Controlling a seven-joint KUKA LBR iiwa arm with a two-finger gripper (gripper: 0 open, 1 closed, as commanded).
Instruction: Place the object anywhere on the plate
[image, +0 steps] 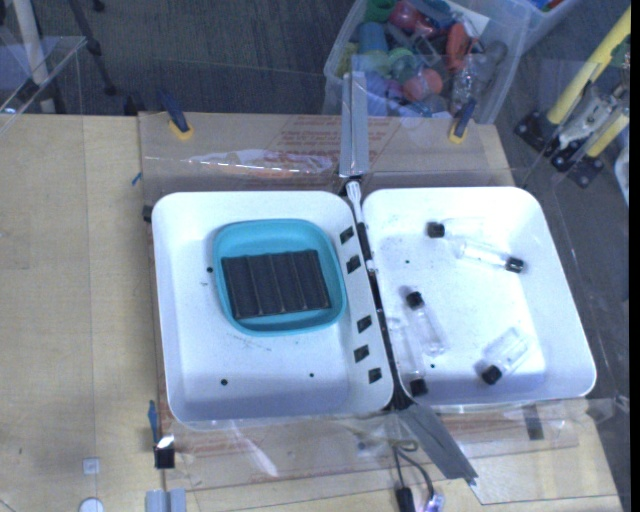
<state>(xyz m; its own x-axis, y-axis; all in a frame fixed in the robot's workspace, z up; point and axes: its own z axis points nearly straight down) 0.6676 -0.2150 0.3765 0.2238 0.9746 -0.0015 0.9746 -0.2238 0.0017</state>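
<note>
A teal plate (228, 243) sits in the left white bin (180, 340), with a dark ribbed slab (275, 283) lying flat on its middle. In the right white bin (560, 330) lie several clear vials with black caps: one at the back (472, 246), one near the divider (424, 318), one at the front right (503, 354), and one by the front left corner (410, 372).
A divider strip (362, 290) with black tabs runs between the two bins. A clear box of colourful items (425, 50) stands behind the bench. Blue clamps (178, 122) hold the backboard. Wooden benchtop (70, 300) spreads to the left.
</note>
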